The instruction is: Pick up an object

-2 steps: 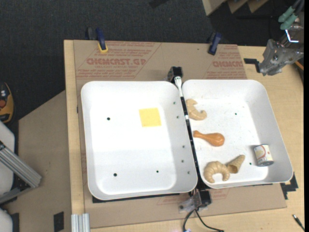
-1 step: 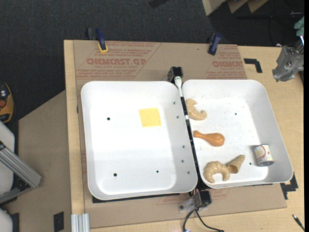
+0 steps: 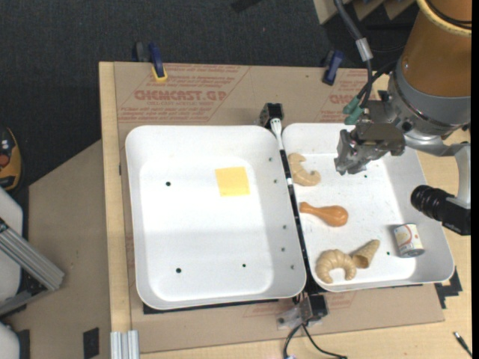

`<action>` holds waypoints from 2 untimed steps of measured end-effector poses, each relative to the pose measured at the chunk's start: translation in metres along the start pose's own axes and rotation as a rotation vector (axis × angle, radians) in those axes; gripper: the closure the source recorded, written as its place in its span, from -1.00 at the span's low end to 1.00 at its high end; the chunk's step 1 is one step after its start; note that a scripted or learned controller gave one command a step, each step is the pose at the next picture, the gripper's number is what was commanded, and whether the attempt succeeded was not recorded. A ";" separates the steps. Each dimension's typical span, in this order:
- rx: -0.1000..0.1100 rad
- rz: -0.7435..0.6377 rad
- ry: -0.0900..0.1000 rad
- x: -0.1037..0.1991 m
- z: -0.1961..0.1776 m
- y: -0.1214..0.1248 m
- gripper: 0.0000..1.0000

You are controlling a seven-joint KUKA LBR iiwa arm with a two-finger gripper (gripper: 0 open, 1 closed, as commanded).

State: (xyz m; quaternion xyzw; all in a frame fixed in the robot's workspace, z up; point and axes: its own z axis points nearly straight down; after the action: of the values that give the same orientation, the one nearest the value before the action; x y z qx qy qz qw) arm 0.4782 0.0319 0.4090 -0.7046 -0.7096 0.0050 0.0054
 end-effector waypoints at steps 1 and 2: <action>-0.012 0.005 0.000 0.015 -0.001 0.001 1.00; -0.006 0.001 -0.001 0.073 0.064 0.004 1.00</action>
State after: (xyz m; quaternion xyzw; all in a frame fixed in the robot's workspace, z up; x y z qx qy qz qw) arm 0.4807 0.1054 0.3447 -0.7050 -0.7092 0.0033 0.0031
